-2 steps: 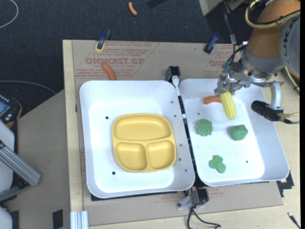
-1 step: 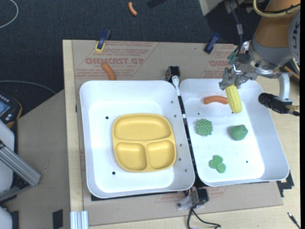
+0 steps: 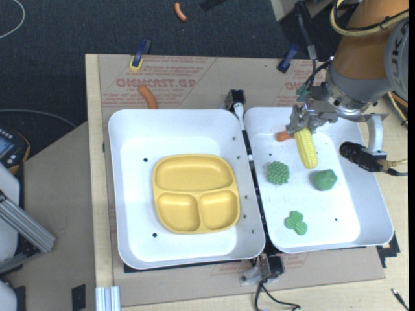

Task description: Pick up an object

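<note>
The hand (image 3: 305, 126) is hanging over the upper part of the right bin (image 3: 363, 229), reaching in below the grey wrist and the orange band of the arm (image 3: 369, 37). A yellow corn cob (image 3: 306, 147) is sticking out directly beneath the hand, its upper end sitting right at the fingertips and its length slanting down and slightly rightward away from them. The cob's top appears to be between the fingers, so the hand is closing narrowly on it, though the exact contact is hard to make out at this size.

Just to the left of the hand, a small orange piece (image 3: 283, 135) is lying on the bin floor, close to the cob's upper end. Below and left of the hand, a round bumpy green ball (image 3: 278, 172) is resting apart from the cob. Below and right of the hand, a smooth green lump (image 3: 324, 179) is sitting near the cob's lower tip. Farther below, a small green clover-like piece (image 3: 296, 222) is lying well apart from the hand.

Far to the left of the hand, the left bin (image 3: 130, 193) is holding a yellow divided tray (image 3: 194, 193). Beyond it, an orange sausage-like item (image 3: 148, 96) is lying on the surface (image 3: 194, 80).
</note>
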